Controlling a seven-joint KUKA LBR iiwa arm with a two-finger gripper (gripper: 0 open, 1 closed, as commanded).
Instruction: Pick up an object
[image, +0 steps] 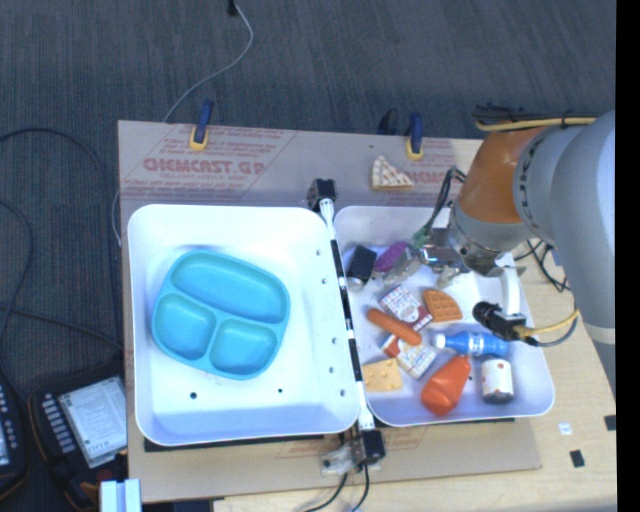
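From above, the gripper (432, 250) hangs low over the right bin (540, 400) near its far edge, beside a purple item (397, 254); how wide it stands cannot be told. A carrot (393, 325), blue bottle (472, 344) and orange piece (446, 384) lie nearer the front edge. A blue tray (220, 312) fills the left bin (180, 225).

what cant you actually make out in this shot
- Gripper: the wrist hides its fingers in the camera view, so grip is unreadable.
- Purple object: partly under the gripper, shape unclear.
- Small printed packet: print too small to read.
- White can: label too small.
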